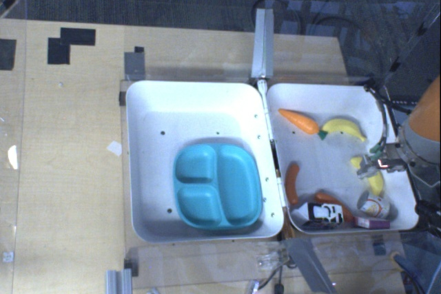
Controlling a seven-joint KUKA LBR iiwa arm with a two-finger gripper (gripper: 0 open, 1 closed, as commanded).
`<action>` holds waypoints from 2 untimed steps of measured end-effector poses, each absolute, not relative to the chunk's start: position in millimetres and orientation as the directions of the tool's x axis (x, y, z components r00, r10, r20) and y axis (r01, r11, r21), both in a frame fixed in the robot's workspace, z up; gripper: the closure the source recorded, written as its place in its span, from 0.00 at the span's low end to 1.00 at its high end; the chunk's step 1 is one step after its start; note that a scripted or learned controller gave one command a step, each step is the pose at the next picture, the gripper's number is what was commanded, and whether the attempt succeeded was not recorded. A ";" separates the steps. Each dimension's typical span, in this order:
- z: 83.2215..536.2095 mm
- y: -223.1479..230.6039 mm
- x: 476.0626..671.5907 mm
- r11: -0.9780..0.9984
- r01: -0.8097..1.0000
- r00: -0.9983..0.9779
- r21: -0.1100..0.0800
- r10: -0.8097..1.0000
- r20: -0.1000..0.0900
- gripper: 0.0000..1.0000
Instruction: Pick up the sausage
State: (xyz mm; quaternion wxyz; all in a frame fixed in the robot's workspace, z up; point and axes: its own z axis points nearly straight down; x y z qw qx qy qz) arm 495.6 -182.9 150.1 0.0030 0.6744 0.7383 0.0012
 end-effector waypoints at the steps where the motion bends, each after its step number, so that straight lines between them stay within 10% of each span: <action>1: 150.0 -182.9 495.5 0.090 0.996 -0.090 0.006 0.996 -0.003 0.00; 2: 94.7 -111.1 488.7 0.367 0.930 -0.367 0.005 0.930 -0.002 0.00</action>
